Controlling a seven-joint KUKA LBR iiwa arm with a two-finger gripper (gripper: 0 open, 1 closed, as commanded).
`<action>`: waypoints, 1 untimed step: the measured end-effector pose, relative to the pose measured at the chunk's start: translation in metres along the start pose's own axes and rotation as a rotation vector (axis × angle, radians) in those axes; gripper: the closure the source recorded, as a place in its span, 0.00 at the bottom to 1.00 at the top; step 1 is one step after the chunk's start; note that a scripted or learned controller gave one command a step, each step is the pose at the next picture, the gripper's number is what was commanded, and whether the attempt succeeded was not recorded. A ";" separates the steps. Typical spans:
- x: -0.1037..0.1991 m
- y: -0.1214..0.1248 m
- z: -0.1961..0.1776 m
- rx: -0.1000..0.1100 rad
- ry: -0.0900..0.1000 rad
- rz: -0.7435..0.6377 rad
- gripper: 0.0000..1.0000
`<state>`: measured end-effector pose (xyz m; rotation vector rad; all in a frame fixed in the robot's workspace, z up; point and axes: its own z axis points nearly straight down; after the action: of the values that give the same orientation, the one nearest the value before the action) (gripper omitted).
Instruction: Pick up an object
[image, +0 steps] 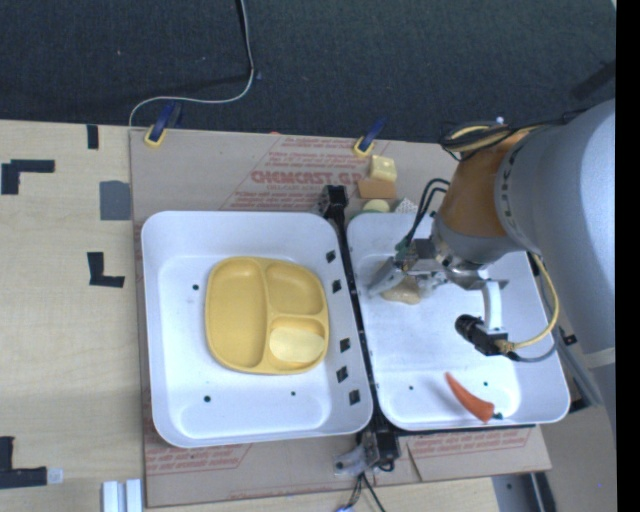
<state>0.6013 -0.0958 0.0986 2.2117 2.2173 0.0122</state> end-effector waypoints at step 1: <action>0.000 0.040 0.009 0.005 -0.001 0.001 0.00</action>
<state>0.6419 -0.0961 0.0898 2.2148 2.2181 0.0046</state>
